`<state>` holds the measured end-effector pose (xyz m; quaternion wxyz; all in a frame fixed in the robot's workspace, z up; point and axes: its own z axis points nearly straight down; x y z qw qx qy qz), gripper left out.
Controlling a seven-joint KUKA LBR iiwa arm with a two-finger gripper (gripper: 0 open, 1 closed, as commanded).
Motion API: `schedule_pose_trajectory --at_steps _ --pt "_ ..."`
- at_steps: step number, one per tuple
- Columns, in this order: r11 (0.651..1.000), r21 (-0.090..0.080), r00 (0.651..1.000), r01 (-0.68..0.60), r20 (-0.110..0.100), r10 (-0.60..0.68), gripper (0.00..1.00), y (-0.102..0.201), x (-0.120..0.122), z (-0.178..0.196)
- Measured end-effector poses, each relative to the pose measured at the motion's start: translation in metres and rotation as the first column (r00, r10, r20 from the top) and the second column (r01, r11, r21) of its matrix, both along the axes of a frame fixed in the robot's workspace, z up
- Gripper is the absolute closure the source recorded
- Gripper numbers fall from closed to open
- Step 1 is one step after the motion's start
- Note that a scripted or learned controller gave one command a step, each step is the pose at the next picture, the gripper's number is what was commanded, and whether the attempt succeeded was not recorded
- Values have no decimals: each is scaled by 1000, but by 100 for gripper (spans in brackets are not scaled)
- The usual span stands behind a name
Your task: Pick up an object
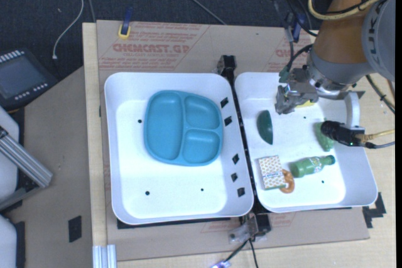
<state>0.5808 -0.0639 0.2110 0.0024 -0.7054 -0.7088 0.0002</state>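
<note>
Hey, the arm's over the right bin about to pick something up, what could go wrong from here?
1. The gripper hangs near the right bin's upper left part, beside the dark green piece, not over it; a straight descent may hit bare bin floor.
2. The patterned card, orange hook and green bottle lie crowded together; a grab there may catch two or nudge one away.

A green bottle point(311, 165) is lying on its side at five o'clock in the right bin point(364, 185), a dark green leaf-shaped piece point(266, 126) lying toward nine o'clock.
</note>
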Motion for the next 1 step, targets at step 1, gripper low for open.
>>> schedule_pose_trajectory --at_steps 1 --pt "1000 0 1000 0 0 0 100 56 -17 -5"
